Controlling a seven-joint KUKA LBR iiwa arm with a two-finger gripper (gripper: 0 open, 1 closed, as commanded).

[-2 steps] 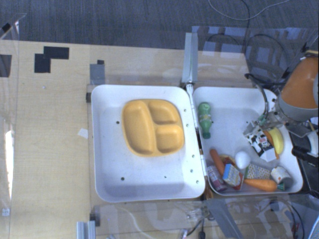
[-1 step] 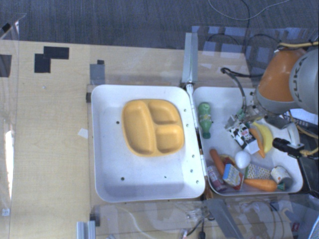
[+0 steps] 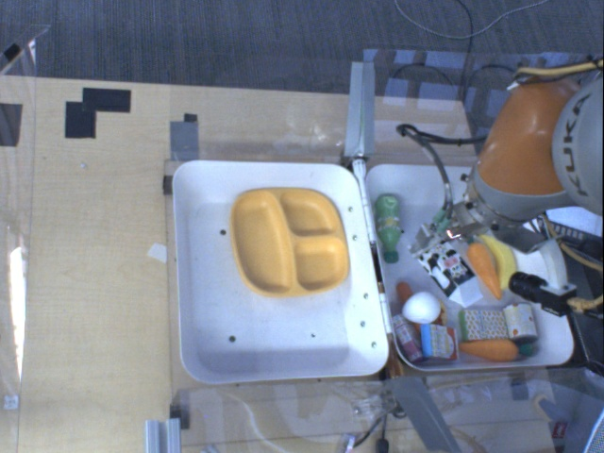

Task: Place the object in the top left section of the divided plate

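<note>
Looking down on a yellow divided plate [image 3: 288,239], rounded at the corners, glossy, split into one long section along the view's left side and two smaller ones stacked on its right. Sits flat near the middle of the left bin [image 3: 203,338], apart from every wall.

Hangs over the right bin [image 3: 557,352]: the grey arm [image 3: 528,149] with its orange band, reaching in from the view's right, with the tool [image 3: 454,230] low above a black-and-white packet [image 3: 445,268]. Cannot tell whether the tool is wide, narrow or holding anything; too dark and cluttered there. Cannot tell either which of the bin's things is the one to be moved.

Crowded in that right bin: a green bottle [image 3: 388,217] lying along the wall next to the left bin, a white egg [image 3: 422,307] below it, a carrot [image 3: 484,270] touching a banana [image 3: 505,262] just beside the packet, a second carrot [image 3: 489,349] along the near wall, a speckled box [image 3: 483,324] just above it, a small can [image 3: 429,340] in the near corner.

Beneath both bins, a pale wooden worktop [image 3: 85,253] with black tape marks [image 3: 94,111] near its far left. Beyond it, dark blue-grey carpet [image 3: 236,17] with a thin cable [image 3: 444,8] looping across.
</note>
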